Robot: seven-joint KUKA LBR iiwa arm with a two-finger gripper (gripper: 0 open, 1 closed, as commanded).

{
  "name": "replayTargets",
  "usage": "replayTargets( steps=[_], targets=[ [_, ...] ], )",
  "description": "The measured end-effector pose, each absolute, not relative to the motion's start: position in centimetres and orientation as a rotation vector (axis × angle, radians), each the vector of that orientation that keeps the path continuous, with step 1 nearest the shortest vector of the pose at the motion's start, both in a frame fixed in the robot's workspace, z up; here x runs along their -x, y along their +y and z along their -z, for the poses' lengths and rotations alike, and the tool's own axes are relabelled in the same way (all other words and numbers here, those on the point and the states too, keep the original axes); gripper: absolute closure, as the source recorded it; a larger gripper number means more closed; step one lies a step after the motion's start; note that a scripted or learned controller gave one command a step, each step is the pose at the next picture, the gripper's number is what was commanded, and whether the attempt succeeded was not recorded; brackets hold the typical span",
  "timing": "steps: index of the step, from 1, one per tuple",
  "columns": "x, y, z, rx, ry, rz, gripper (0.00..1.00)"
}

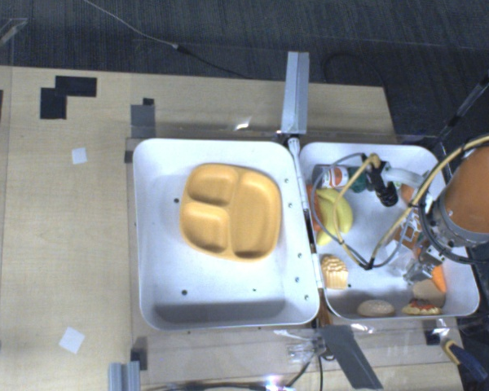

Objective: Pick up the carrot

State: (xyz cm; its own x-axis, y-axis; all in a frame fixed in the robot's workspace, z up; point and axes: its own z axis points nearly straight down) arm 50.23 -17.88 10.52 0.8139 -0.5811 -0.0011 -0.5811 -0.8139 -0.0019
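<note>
Claw (424, 261) sits low in the right bin (464, 304), just beside the carrot (438, 278). Whether it grips anything, I cannot tell.

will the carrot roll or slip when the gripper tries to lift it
The carrot looks small, smooth and tapered, so it may slip. Probably stiff and light, like a toy. It lies by the right bin's wall beside the gripper, so rolling room seems limited.
</note>
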Motion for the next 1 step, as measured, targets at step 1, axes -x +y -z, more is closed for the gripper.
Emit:
replayTargets(
  steps=[1],
  targets=[
    [-50.73, -15.40, -14.85, 2.985, 0.970, 0.009, 1.00]
  ],
)
